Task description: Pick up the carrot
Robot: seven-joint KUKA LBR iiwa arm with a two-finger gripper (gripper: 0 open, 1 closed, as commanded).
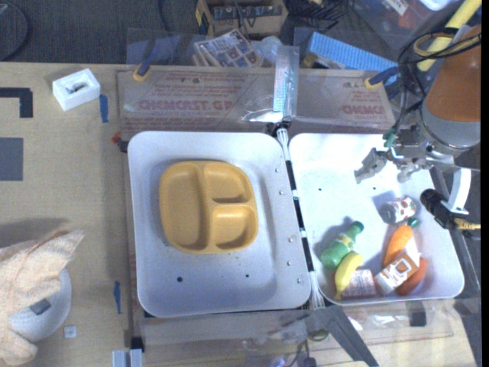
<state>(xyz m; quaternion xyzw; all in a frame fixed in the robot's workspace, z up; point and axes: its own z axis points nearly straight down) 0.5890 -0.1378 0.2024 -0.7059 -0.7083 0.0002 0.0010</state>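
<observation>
The carrot [398,243] is orange with a small green top and lies tilted in the right bin [328,167], near its front right corner. It touches a small orange and white carton [399,271] at its lower end. My gripper [388,165] hangs over the back right part of the same bin, above and behind the carrot and well apart from it. Its fingers [370,164] are spread open with nothing between them.
A small can [402,207] lies just behind the carrot. A green bottle [341,245], a yellow banana [348,270] and a white packet [362,284] crowd the bin's front. The left bin [145,281] holds a yellow divided plate [208,205].
</observation>
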